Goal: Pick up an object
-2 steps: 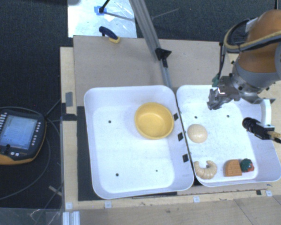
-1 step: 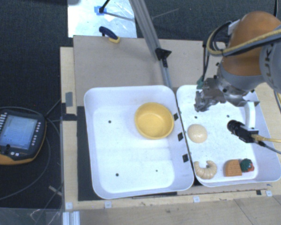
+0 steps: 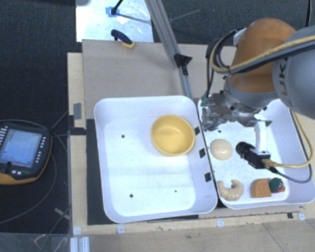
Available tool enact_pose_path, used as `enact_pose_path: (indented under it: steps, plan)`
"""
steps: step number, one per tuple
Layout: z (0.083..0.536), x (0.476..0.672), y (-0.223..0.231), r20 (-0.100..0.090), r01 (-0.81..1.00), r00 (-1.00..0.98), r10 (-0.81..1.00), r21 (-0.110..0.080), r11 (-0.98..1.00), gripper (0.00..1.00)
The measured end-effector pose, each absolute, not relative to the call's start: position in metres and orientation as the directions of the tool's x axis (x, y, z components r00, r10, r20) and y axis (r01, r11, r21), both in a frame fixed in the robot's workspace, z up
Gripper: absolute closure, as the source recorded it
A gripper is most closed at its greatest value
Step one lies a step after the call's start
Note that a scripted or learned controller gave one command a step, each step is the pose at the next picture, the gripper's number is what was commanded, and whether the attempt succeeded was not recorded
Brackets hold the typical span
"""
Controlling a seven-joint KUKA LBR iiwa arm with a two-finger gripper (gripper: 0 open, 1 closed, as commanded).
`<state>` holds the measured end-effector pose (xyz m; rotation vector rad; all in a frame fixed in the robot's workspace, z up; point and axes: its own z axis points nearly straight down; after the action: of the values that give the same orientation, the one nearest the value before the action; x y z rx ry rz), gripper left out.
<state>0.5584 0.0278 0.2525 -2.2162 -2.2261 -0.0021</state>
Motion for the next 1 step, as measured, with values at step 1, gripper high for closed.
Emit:
enact_pose_path:
  steps: [1]
  plan:
    - [0.2482,0.5449,0.0815,0.001,1.000,-0.003,1.000,0.000,0.003,1.00]
